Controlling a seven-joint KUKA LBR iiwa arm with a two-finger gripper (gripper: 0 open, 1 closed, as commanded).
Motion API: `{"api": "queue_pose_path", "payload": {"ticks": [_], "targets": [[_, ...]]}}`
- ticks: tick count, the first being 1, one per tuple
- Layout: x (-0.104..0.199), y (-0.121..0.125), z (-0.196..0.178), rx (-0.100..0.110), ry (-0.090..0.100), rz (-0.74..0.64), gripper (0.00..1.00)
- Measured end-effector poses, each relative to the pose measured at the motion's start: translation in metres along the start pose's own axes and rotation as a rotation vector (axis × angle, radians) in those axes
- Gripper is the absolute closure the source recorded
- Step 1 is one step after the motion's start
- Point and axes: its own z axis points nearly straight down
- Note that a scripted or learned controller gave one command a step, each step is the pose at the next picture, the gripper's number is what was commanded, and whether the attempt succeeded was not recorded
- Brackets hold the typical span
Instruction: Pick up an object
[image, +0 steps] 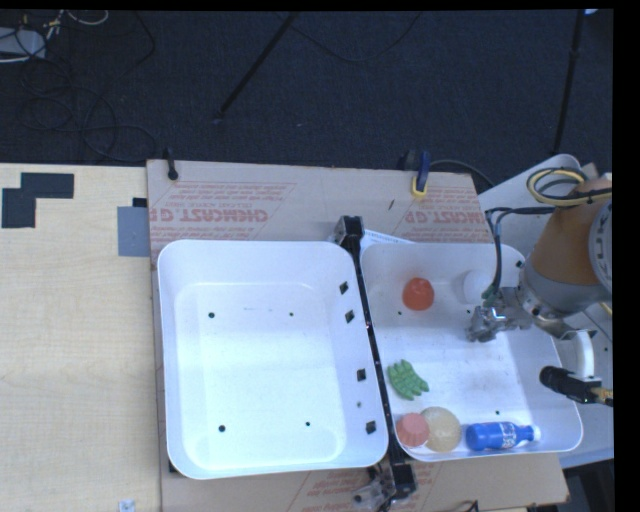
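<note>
The gripper (484, 327) hangs low over the right bin (545, 440), near a red ball (418, 294). Whether it is parted or closed, I cannot tell. A blue bottle (500, 436) lies along the front wall.

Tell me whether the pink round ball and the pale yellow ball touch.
Touching: the camera view shows the pink round ball pressed against the pale yellow ball, no gap.

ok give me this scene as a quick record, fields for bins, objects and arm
bins: left bin and right bin, side by side
right bin objects: orange ball, green toy, pink ball, pale yellow ball, blue bottle
near-edge cluster: pink ball and pale yellow ball touching, blue bottle lying on its side beside them
arm: reaches in from the right, pincer over the right bin
held: nothing seen between the fingers
</note>
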Motion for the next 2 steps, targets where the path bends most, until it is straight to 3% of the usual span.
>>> {"api": "queue_pose_path", "payload": {"ticks": [2], "targets": [[-0.0011,0.0002,-0.0217,0.001,0.001,0.001,1.0]]}}
